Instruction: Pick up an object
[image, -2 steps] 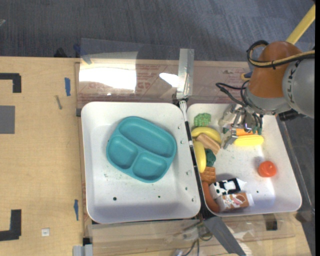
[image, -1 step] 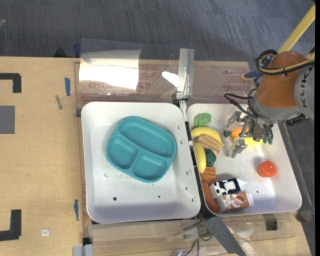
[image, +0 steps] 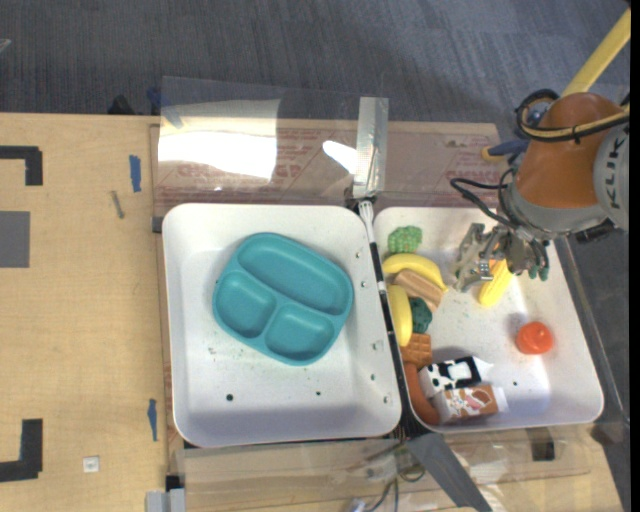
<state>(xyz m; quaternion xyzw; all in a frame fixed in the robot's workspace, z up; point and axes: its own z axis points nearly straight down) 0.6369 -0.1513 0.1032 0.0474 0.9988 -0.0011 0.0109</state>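
A wooden surface (image: 70, 330) is seen from above at a slant, and two shallow white bins are set on it side by side. The left bin (image: 190, 400) holds a teal divided plate (image: 284, 297) with three compartments, laid roughly in the middle of the bin.

The right bin (image: 570, 390) holds several small toy items. Along its left wall, a green leafy piece (image: 405, 239) is placed at the top, with a yellow banana (image: 412, 265) just below it and a tan sausage-like piece (image: 421, 287) touching the banana. A second yellow piece (image: 400, 318) is laid lengthwise beside the wall, with a dark green item (image: 421, 316) next to it and a small brown item (image: 416, 350) below. Near the front of the bin, a black-and-white patterned item (image: 456, 373) is seen touching a brown and white carton (image: 468, 402). An orange round object (image: 534, 338) lies apart toward the right side.

The grey arm with its orange band (image: 565, 165) is reached in from the right, and the gripper (image: 492, 262) is lowered into the upper part of the right bin. A small yellow object (image: 494, 287) is seen just below the gripper, at its tips. Whether the gripper is released, clenched or grasping the yellow object cannot be told from this view.
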